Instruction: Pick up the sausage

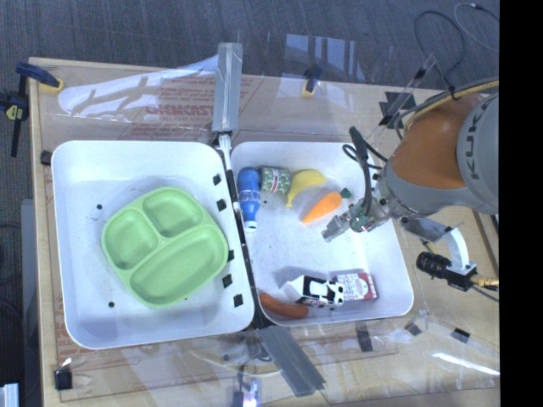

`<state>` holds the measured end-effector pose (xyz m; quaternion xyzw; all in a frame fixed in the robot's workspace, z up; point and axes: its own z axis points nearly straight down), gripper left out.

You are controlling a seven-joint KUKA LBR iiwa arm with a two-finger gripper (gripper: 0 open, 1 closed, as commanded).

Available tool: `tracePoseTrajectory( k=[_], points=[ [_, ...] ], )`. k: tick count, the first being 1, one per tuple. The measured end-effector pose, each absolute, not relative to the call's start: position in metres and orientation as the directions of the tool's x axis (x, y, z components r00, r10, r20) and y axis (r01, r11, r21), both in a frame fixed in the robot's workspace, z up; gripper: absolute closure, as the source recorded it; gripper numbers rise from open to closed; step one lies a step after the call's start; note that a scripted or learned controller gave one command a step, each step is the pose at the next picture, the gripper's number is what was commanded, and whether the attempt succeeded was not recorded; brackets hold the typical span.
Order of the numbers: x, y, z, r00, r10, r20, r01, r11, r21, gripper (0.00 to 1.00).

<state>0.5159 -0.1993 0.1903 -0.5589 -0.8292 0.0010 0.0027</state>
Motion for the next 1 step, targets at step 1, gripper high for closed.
tracePoseTrajectory(
  k=[1],
  points=[
    [0.4753, -0.1147, 0.0879, -0.588, 0.809, 0.007, 0.809, 0.588, -0.005, 1.00]
  ],
)
